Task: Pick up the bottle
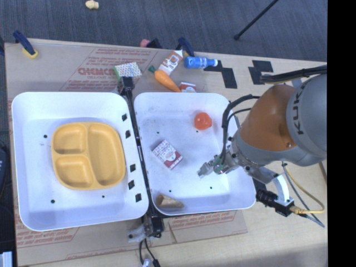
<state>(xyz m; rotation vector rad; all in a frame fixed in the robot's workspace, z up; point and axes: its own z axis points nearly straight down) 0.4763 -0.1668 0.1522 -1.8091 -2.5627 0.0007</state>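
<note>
Two bottles lie on the cardboard behind the right bin (pixel 146 143), outside it. One is a small white bottle with an orange label (pixel 170 62); the other is a blue bottle (pixel 198 63) lying on its side just right of it. My gripper (pixel 207 169) hangs low over the right bin's floor, near the lower right part, far in front of both bottles. Nothing shows between its tips. The grey arm with its orange band (pixel 267 128) covers the bin's right rim.
In the right bin lie a red round fruit (pixel 202 120), a small red-and-white box (pixel 167 154) and a brown piece (pixel 168 202) at the front wall. An orange carrot (pixel 166 80) and a patterned packet (pixel 128 70) lie near the bottles. A yellow divided plate (pixel 88 154) sits in the left bin (pixel 28 115).
</note>
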